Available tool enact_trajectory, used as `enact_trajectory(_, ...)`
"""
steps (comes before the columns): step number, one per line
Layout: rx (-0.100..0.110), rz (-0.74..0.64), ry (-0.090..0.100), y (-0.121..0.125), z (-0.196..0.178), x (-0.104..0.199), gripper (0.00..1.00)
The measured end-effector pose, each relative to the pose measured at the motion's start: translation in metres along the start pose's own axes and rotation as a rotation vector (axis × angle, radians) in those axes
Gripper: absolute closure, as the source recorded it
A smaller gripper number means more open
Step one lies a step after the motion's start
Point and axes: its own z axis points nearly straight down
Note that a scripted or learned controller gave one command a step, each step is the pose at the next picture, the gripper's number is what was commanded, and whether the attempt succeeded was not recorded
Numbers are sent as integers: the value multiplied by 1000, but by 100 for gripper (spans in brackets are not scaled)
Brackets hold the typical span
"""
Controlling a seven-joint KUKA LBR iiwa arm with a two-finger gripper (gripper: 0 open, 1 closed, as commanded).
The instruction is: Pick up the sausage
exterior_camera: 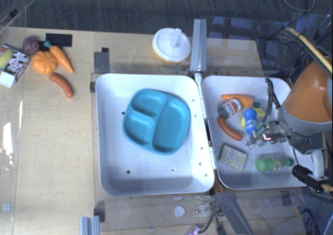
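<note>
An orange-red sausage (229,128) lies in the right bin (289,87), near its left wall and just below a small can (229,108). My gripper (261,136) hangs low over the middle of that bin, to the right of the sausage and apart from it, beside a blue bottle (250,120). The arm's orange band (311,93) and grey wrist cover the bin's right side. A second, similar sausage (62,84) rests on the bench outside the bins, far left.
The right bin also holds a carrot (237,98), a green bottle (273,164) and a patterned pad (232,157). A blue divided plate (156,120) sits in the left bin (109,171). Toy pumpkin (43,62) and carrot (62,58) lie far left; a white lidded cup (171,45) stands behind.
</note>
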Motion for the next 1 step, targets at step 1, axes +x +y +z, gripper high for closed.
enact_trajectory(1, 1, 23, 0, 5, -53, 58, 100)
